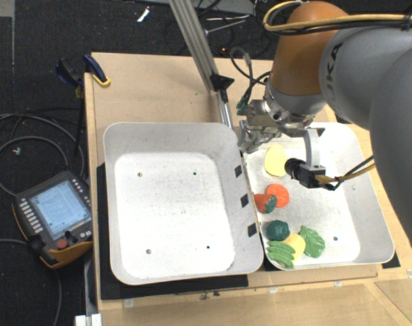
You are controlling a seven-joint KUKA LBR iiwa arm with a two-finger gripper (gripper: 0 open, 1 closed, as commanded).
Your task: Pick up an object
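My gripper [250, 140] hangs over the far left corner of the right bin [368, 202], close to the wall between the two bins. Just to its right lies a pale yellow round piece [276, 160]. Nearer the front sits an orange and red toy fruit [273, 197]. At the bin's front left, a dark green lump [277, 230], a small yellow piece [296, 243], a light green leafy piece [313, 242] and a green ridged piece [282, 253] are clustered together. Nothing is seen held in the gripper.
The left bin [168, 202] lies beside the right one. A slanted metal pole [195, 39] runs from the top down to the bins' shared far corner. A black cable and plug [307, 173] hang from the wrist over the right bin. A teach pendant [53, 212] rests on the floor at left.
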